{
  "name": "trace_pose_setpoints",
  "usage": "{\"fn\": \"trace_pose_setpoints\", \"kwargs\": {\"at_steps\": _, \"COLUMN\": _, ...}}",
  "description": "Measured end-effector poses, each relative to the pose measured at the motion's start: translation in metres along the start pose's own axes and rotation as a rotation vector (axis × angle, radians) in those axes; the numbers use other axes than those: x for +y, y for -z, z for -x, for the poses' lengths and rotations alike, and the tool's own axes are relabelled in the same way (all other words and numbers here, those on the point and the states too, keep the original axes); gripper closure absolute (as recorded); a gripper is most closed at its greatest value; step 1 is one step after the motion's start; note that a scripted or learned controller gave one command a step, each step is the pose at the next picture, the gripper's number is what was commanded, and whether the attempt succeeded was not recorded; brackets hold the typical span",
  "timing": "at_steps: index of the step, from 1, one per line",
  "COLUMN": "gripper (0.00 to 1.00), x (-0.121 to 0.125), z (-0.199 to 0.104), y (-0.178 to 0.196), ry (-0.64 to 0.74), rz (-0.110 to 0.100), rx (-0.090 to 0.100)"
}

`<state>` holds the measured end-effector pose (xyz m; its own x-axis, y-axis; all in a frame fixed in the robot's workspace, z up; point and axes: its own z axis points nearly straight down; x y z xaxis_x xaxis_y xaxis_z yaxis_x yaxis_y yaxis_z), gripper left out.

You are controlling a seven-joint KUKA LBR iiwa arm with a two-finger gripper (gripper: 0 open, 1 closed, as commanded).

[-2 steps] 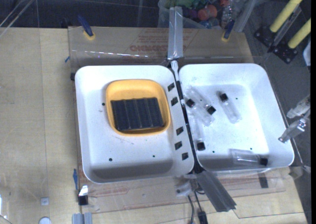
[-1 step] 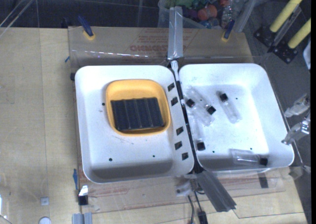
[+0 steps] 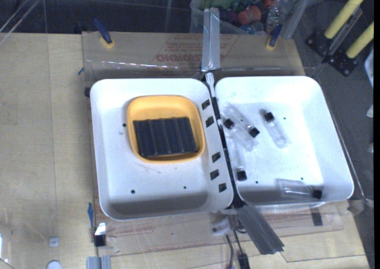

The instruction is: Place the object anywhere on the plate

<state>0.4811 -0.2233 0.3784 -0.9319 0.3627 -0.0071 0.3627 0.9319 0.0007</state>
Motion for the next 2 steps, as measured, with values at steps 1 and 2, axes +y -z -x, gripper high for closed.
{"fn": "trace_pose_setpoints", "kwargs": {"at_steps": 1, "gripper": 0.0, "x": -0.001, "z": -0.001, "y": -0.035, "ry": -0.004, "rz": 0.0, "rx": 0.003}}
{"fn": "trace_pose_setpoints", "kwargs": {"at_steps": 2, "gripper": 0.0, "x": -0.001, "z": -0.001, "y": -0.048, "ry": -0.076, "rz": 0.0, "rx": 0.005}}
